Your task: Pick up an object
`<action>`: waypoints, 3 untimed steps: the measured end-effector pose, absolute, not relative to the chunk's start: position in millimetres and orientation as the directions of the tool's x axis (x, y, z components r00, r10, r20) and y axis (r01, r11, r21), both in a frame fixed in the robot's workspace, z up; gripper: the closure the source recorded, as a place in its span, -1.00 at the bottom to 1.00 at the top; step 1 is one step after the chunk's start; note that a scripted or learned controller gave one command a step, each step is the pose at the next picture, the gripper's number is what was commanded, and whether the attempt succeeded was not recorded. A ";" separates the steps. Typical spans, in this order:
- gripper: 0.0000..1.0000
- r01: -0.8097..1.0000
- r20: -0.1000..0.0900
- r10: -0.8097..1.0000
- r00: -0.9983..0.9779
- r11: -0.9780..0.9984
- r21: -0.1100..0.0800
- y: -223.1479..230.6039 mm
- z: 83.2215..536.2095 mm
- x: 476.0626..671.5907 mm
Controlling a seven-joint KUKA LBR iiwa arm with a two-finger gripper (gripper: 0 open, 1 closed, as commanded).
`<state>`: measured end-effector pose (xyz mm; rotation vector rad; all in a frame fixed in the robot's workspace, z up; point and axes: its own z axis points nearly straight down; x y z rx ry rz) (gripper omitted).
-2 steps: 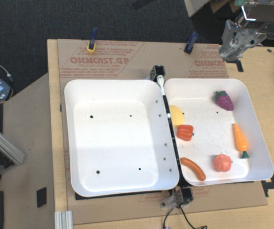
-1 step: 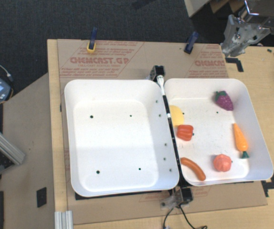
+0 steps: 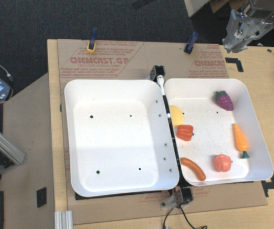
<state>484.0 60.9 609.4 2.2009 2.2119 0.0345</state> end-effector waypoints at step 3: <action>1.00 0.999 0.001 1.000 -0.007 0.007 0.044 62.2 641.1 485.8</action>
